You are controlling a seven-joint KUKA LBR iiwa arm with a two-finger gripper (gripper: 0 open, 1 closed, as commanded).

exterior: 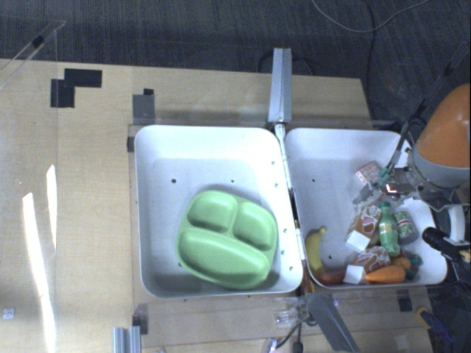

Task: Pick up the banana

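Note:
The banana (315, 250) is yellow with a dark tip. It lies along the left wall of the right bin (331, 153), near that bin's front corner. The arm, with its orange band (450, 127), comes in from the right over the bin's far right side. My gripper (388, 186) hangs above the pile of items at the right of the bin. It is well to the right of the banana and farther back, and apart from it. Nothing shows in its grasp.
A cluster fills the right bin's front right: a green bottle (386, 230), a carrot (386, 274), a white block (355, 274) and snack packets (368, 175). A green divided plate (229, 237) lies in the left bin (169, 160). A metal post (281, 87) stands between the bins.

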